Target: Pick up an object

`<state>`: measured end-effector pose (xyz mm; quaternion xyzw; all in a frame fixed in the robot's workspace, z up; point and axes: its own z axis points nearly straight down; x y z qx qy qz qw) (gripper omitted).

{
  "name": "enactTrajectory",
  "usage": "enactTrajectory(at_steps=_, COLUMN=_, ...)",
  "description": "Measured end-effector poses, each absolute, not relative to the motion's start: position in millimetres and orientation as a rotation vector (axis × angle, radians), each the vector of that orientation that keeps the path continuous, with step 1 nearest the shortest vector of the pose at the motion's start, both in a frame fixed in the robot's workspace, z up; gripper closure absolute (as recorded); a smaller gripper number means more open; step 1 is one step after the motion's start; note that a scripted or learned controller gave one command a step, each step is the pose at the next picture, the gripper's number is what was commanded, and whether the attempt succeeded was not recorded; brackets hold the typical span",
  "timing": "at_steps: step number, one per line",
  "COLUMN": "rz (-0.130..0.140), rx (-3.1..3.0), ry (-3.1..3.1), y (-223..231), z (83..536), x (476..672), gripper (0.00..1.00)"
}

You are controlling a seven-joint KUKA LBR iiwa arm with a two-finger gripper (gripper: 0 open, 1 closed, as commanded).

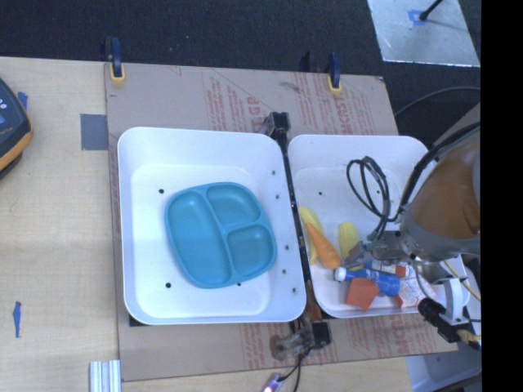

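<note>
- A blue divided plate (221,233) is seen in the left bin (135,219).
- Small toys (351,264) are piled in the right bin (327,158), near the gripper (384,247).
- The gripper is partly hidden by the arm (445,198).

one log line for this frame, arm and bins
arm: low over right bin | gripper: among toy clutter, grasp unclear | near: blue tube, orange carrot | left bin: blue divided plate
</note>
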<state>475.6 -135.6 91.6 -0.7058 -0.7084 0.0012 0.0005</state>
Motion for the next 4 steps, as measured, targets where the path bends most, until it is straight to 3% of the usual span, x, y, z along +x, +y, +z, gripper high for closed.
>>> enactTrajectory(at_steps=1, rz=0.003, rx=-2.218, ry=-2.229, y=-95.2, z=92.6, x=545.1, gripper=0.00)
enactTrajectory(at_steps=2, rz=0.004, rx=-2.217, ry=-2.222, y=-128.0, z=91.7, x=528.2, gripper=0.00)
enactTrajectory(at_steps=3, rz=0.005, rx=-2.214, ry=-2.224, y=-128.3, z=101.9, x=528.4, gripper=1.00)
enactTrajectory(at_steps=4, rz=0.000, rx=-2.214, ry=-2.225, y=-48.1, z=192.1, x=533.9, gripper=1.00)
